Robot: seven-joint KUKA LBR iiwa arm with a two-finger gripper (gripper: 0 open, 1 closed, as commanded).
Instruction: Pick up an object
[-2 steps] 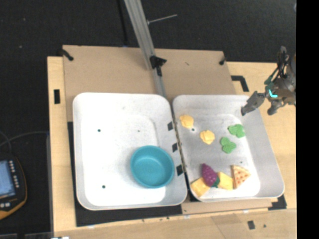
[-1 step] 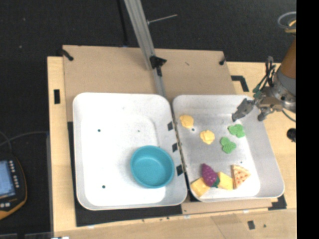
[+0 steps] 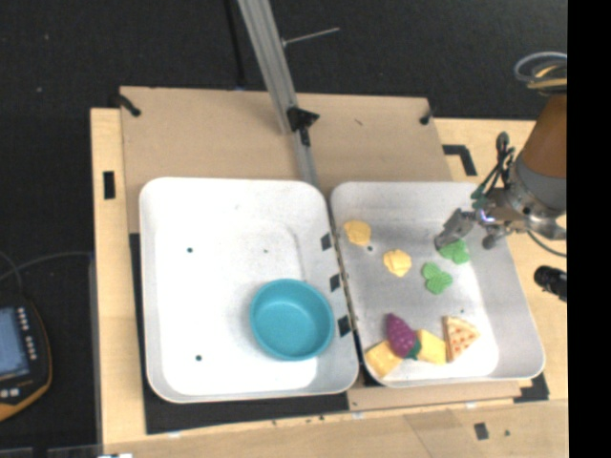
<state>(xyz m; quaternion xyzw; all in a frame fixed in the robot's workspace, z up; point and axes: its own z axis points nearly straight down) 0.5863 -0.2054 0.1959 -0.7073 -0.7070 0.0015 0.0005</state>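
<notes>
Gripper (image 3: 470,229) over right bin (image 3: 511,284), fingers apart and nothing between them, green piece (image 3: 456,252) just below its near finger, second green piece (image 3: 436,279) slightly further down-left.

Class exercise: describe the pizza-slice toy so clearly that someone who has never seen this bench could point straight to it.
Start at the right-hand white bin, the one without the blue bowl. Go to its near right corner, where several toys cluster. The pizza slice is the rightmost of them: a pale wedge with an orange-red edge and red dots, beside a plain yellow block and a purple piece.
</notes>
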